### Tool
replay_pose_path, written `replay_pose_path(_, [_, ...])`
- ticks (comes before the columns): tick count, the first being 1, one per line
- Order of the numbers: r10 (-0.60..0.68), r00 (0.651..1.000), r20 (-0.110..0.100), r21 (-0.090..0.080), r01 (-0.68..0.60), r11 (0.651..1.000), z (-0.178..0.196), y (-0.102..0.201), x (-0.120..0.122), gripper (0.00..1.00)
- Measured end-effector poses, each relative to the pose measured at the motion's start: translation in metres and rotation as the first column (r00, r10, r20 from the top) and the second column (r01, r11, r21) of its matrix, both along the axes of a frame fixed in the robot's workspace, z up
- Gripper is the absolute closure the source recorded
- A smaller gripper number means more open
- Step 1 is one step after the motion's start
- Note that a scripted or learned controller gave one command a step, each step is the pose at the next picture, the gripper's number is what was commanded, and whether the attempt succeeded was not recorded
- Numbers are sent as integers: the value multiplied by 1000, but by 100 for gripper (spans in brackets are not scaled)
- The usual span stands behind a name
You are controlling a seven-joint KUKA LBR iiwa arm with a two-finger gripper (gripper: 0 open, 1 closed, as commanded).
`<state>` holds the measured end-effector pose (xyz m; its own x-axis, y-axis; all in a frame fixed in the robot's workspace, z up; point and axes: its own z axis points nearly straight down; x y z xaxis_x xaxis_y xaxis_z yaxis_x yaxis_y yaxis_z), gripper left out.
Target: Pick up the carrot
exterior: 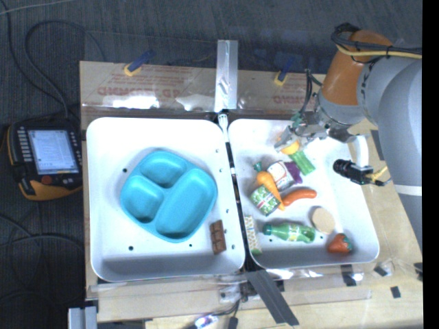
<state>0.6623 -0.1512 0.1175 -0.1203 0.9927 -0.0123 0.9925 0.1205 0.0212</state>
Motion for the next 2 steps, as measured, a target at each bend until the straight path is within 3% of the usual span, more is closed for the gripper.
replay_pose_path(1, [-256,966,-28,7,256,967,-18,-2,8,100])
replay_pose_path(2, [-256,967,-6,5,256,967,-21,-3,11,0])
